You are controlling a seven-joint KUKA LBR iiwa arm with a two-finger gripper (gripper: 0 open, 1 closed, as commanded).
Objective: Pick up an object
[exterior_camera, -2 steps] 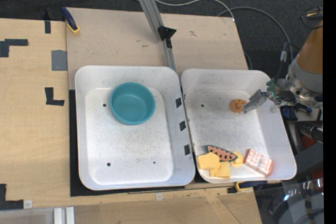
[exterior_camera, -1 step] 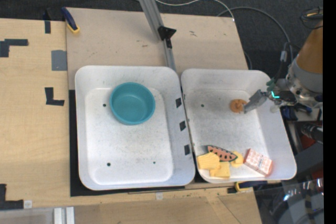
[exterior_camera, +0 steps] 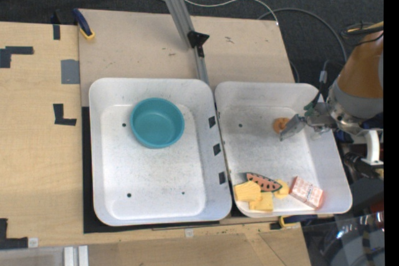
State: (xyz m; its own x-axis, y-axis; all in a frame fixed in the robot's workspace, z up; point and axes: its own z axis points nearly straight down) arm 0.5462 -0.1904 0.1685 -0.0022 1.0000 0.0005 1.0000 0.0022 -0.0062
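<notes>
Hand (exterior_camera: pixel 288 130), grip state unclear, reaches beside a small orange object (exterior_camera: pixel 280 124), centre-right, apparently to grasp it.

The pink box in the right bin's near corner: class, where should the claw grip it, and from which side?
Grip the pink box across its short width, coming straight down from above. It lies flat and slanted, close to the right bin's near rim, so a side approach looks blocked; its long edges seem free. The claw is farther back, near a small orange thing.

Right bin: open middle, crowded front edge.
Below the small orange object (exterior_camera: pixel 281 124) lies bare floor; yellow pieces (exterior_camera: pixel 254 194) and pink packet (exterior_camera: pixel 307 191) block farther down.
</notes>
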